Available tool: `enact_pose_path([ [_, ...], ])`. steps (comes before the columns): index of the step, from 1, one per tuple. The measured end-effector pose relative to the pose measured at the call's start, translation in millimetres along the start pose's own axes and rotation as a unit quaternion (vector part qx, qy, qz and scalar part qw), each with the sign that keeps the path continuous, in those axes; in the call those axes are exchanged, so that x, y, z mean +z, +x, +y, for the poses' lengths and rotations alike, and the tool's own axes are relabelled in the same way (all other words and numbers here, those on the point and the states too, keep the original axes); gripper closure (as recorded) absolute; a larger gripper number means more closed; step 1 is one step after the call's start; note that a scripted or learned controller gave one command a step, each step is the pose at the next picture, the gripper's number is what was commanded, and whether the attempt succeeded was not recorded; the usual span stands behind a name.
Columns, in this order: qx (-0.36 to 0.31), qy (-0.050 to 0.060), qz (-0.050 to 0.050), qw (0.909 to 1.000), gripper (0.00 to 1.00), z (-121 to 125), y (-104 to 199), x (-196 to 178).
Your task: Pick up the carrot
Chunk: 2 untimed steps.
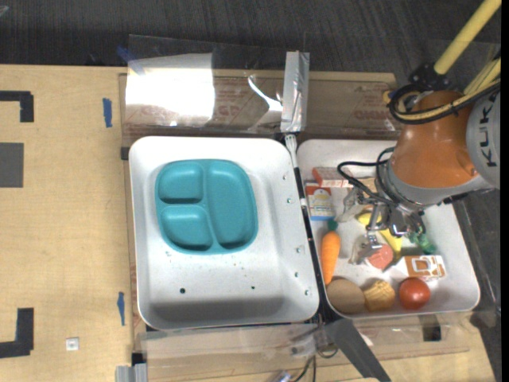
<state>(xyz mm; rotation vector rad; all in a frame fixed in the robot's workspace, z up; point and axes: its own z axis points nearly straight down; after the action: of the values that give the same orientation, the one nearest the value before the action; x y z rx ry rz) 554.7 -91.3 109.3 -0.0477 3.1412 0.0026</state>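
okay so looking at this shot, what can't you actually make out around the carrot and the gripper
- Gripper: finger state unclear; small and tangled with toys below it.
- Items under the wrist: hidden by the arm.
- Carrot: lower tip meets the potato; overlap unclear.
- Cartons: labels too small to read.

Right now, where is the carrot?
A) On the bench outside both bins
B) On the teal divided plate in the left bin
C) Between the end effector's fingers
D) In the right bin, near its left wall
D: the carrot lies in the right bin beside its left wall, with the end effector off to its right.
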Motion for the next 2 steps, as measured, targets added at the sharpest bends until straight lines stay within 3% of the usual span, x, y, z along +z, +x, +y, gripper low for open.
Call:
enact_pose_path([
  [1,0.064,0.001,-0.007,0.9979,0.00,0.7,27.4,19.1],
  [2,0.063,0.001,-0.014,0.9979,1.00,1.5,23.3,5.8],
])
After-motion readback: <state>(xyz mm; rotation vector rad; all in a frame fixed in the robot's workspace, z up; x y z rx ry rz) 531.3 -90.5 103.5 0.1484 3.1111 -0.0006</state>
